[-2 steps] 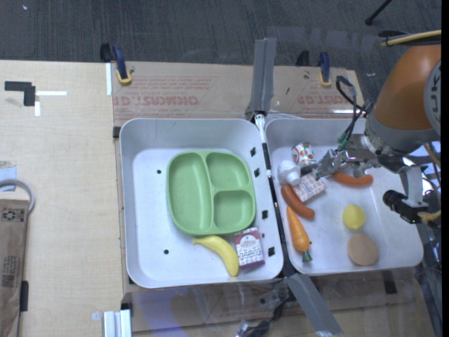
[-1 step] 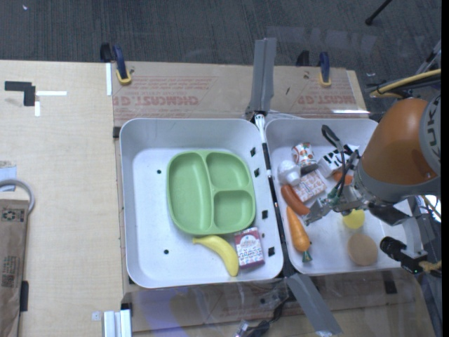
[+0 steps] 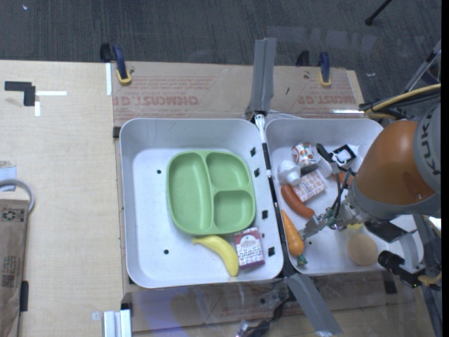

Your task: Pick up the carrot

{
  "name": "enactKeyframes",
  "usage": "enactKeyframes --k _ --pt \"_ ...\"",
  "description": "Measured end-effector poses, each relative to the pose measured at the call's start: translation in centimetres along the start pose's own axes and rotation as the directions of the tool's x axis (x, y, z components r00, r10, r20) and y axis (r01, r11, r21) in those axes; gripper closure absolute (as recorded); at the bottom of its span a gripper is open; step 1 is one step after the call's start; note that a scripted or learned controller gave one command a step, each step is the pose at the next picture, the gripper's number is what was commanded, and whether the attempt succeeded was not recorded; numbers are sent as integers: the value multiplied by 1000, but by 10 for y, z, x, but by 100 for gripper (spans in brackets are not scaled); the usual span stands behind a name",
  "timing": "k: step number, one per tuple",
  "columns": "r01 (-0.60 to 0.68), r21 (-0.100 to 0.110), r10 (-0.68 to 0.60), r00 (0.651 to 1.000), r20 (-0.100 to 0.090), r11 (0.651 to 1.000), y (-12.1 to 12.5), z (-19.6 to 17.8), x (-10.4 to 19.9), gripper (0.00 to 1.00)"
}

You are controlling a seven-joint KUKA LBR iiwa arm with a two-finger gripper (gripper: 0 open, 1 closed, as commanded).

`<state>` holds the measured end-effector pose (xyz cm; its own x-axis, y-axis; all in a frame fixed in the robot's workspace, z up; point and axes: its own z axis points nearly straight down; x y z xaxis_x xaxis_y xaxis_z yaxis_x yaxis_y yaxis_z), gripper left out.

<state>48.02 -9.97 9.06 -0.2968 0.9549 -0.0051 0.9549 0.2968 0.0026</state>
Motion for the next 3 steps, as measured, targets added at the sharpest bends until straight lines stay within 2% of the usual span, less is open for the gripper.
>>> enactKeyframes --k 1,2,3 --pt "-217 11 217 976 -4 976 25 -98 83 0" --pt "-101 10 101 995 -5 995 11 -101 21 0" --pt "107 8 -107 994 -9 994 -2 3 3 0"
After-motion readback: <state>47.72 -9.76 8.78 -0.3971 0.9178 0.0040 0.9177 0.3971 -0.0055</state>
